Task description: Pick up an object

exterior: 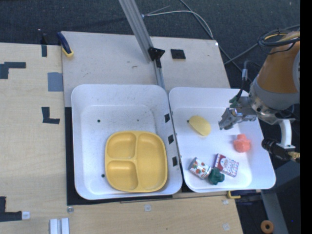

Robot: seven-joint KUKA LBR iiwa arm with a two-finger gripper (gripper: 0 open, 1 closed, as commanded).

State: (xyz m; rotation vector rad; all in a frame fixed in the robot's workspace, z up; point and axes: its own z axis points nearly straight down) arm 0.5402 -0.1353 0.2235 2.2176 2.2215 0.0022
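Note:
The right bin [187,99] holds a yellow lemon-like object [200,125], a pink-red lump [242,144], a red and white carton [226,165], a small red and white packet [199,167] and a dark green piece [216,178]. My gripper [228,121] hangs over the right bin's upper right part, right of the yellow object and above-left of the pink lump. Its fingers look open, with nothing between them.
The left bin [87,99] holds a yellow divided plate [136,161]. A slanted metal pole [139,26] rises behind the bins. Cables run across the dark floor at the back. The arm's orange band [280,72] sits at the right edge.

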